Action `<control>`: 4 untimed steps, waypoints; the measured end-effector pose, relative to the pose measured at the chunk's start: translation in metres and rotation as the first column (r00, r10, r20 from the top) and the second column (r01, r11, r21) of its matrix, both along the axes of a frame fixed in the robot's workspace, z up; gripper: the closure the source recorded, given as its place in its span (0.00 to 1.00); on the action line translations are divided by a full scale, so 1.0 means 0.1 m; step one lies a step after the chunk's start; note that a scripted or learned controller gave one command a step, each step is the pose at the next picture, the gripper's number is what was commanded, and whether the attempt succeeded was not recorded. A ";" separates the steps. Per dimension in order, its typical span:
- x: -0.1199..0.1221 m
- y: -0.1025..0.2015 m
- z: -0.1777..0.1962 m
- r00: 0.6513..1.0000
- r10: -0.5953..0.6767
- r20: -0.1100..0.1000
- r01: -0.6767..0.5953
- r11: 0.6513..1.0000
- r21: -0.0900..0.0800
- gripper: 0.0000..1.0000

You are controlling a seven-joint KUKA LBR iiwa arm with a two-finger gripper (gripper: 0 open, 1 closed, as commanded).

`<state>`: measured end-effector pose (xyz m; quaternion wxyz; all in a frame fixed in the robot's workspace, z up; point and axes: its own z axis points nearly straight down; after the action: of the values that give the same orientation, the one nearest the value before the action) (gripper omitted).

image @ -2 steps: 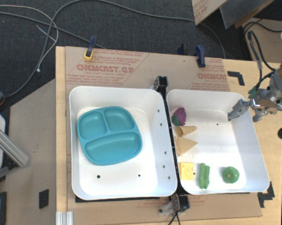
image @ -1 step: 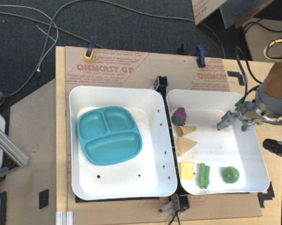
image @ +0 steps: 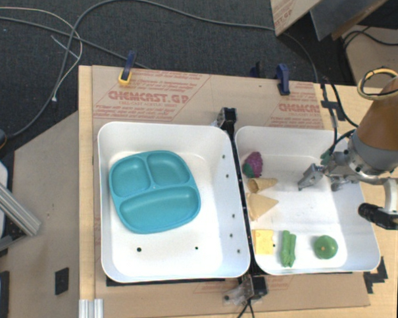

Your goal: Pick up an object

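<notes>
Nearest me in the right bin lie a yellow block, a green bean pod and a green apple; beyond them two tan wedges, then a purple grape bunch. The gripper hangs over bare bin floor beside it, fingers spread, holding nothing.

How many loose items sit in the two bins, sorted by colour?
Teal: 1, the divided plate in the left bin
Purple: 1, the purple piece in the right bin
Tan: 2, the small cone and the wedge
Yellow: 1, the yellow block
Green: 2, the long green piece and the round green piece
Total: 7
</notes>
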<state>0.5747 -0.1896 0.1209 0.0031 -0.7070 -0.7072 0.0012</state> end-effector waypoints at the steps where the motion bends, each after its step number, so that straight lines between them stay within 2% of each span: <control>1: 0.02 -0.01 0.14 1.000 0.000 0.007 0.000 1.000 -0.002 1.00; 3: 0.07 -0.02 1.13 1.000 0.001 0.013 -0.001 1.000 -0.005 1.00; 4: 0.01 0.59 1.06 1.000 0.005 0.005 -0.005 1.000 0.001 1.00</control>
<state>0.5752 -0.1308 0.2265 0.0019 -0.7051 -0.7091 -0.0008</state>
